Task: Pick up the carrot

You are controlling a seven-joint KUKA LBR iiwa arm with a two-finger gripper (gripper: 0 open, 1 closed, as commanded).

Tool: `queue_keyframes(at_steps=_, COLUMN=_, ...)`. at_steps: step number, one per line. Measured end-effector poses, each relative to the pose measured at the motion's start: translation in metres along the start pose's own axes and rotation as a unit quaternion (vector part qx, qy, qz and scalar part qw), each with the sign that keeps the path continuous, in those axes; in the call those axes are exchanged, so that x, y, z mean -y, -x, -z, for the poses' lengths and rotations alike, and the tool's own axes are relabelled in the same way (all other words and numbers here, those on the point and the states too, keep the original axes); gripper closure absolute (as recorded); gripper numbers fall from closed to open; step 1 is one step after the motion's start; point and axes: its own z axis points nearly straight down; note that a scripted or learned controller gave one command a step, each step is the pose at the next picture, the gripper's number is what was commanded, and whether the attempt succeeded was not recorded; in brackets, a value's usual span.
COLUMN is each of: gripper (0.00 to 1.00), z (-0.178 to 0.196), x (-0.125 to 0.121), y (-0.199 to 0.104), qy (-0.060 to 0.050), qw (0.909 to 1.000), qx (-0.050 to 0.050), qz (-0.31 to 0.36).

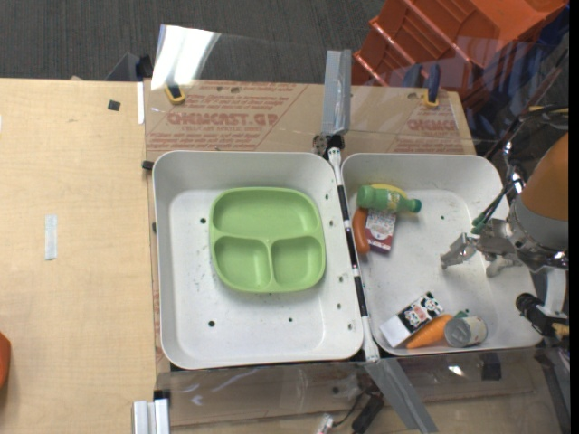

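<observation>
Arm [543, 197] enters from right; jaws spread, nothing between, gripper [478, 254] low.

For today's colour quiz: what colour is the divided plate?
Light green; the camera view shows the divided plate clearly.

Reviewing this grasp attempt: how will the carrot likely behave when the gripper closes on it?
The carrot looks like smooth, tapered plastic, so it is probably rigid and light but may slip from the gripper. Its round body could roll. It lies against a small box and a grey can, which may crowd the fingers.
</observation>
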Motion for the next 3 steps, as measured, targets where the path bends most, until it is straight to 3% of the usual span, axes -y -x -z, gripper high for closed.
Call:
queue_keyframes(at_steps=1, gripper=0.0, z=0.002, x=-0.103, y=-0.068, qy=0.005, qw=0.9999, qx=0.007, qz=-0.011)
queue_keyframes(at_steps=2, gripper=0.0, z=0.036, x=-0.048, y=-0.006, qy=0.004, qw=0.9992, qx=0.006, qz=-0.04)
queue_keyframes(at_steps=3, gripper=0.0, z=-0.001, x=0.058, y=-0.053, qy=0.003, qw=0.9985, qx=0.006, qz=-0.055)
